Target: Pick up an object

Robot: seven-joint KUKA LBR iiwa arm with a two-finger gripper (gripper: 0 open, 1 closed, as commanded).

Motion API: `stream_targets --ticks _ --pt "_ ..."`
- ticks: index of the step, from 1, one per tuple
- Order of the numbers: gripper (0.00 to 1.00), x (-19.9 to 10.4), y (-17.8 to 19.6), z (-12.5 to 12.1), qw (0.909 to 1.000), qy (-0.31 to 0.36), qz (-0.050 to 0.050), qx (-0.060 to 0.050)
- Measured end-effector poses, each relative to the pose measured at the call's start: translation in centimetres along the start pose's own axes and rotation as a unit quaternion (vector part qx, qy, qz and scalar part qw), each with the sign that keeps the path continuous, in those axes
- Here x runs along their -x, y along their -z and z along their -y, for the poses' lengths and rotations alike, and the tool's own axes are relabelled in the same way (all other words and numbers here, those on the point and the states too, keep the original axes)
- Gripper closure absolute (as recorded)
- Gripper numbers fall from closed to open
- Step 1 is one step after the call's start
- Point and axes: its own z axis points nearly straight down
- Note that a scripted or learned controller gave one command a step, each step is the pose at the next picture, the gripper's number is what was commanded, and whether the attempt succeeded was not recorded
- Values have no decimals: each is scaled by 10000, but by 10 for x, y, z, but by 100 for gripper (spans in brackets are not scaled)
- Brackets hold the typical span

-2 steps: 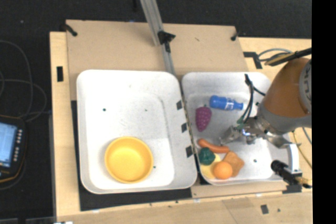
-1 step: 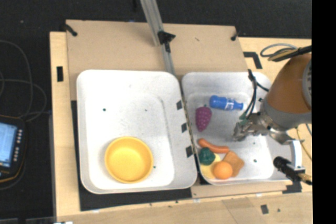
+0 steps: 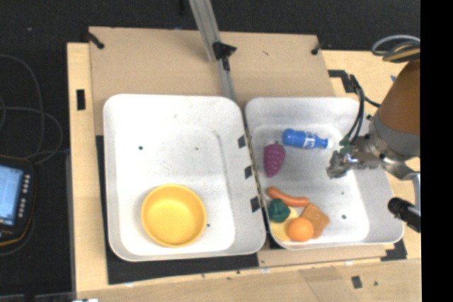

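The arm sits at the right side of the right bin, and the gripper hangs low over that bin's right half with nothing visibly held. The step in hand appears to be the approach: no object has been picked, and a target is yet to be engaged. Whether the tool is open or closed cannot be told at this resolution.

Candidate objects all lie in the right bin, to the left of the gripper:

- A blue bottle, cylindrical with a white cap end, lies on its side toward the far part of the bin. It is the nearest object to the gripper.
- A purple grape cluster, knobbly and rounded, rests close to the bin's left wall.
- An orange carrot, slender and tapered, lies nearer the front.
- A green item and an orange ball crowd the near left corner (packed closely, apparently touching).

A yellow bowl, smooth and round, sits in the near part of the left bin.

The next move likely calls for a short travel left toward the bottle, then a descent astride its body. Its smooth, round surface may roll or slip under an off-centre grip.
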Motion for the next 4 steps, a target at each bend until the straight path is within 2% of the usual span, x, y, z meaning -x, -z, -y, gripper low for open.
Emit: stream_targets --ticks 1,2,3,4 --pt "100 1 5 -1 10000 0 -11 -29" --pt "100 -49 3 -16 10000 25 -19 -29" --pt "100 -90 7 -43 10000 22 -20 -30" --pt "100 -132 23 -60 10000 20 -22 -29"
